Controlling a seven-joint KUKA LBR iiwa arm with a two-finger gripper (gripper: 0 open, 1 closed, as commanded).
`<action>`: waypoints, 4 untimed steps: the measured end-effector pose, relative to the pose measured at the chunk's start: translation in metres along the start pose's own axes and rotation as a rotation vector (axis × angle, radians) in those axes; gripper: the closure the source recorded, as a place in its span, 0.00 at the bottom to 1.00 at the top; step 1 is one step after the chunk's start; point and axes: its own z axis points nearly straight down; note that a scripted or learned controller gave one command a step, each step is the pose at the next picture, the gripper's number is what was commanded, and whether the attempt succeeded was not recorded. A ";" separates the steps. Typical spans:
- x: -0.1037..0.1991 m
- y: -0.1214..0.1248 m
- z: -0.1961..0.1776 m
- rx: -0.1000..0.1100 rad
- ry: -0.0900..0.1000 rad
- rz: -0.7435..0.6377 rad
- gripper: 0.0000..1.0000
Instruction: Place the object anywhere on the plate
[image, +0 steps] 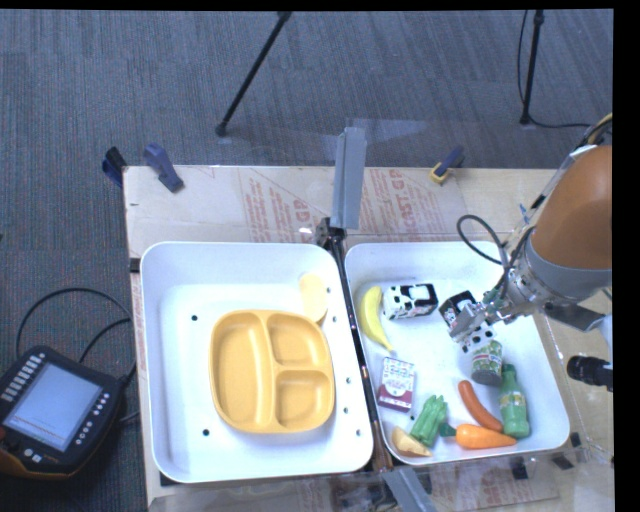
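A yellow plastic three-compartment plate (272, 385) is seen lying bare in the left white bin (165, 300), with a pale yellow round piece (313, 295) just beyond its far right corner. In the right white bin (555, 400), items nearest the camera are ranged first: a yellow wedge (409, 441), a green toy vegetable (431, 418), two orange carrots (478, 420), a green bottle (513, 402), a red-and-white carton (397, 384). Further from the plate, a yellow banana (373, 316) and a black-and-white cow-patterned box (411, 299) are set. The gripper (470, 325) is poised low over the right bin, just above a small grey-green can (487, 362), well apart from the plate. Whether anything is held, or how the gripper is set, cannot be told. A firm central grasp is judged necessary before any carry across the divider to the plate.
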 end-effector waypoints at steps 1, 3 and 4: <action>0.046 0.034 -0.010 0.002 0.000 0.053 1.00; 0.192 0.063 0.011 0.005 0.000 -0.255 1.00; 0.192 0.064 0.011 0.004 0.000 -0.254 0.00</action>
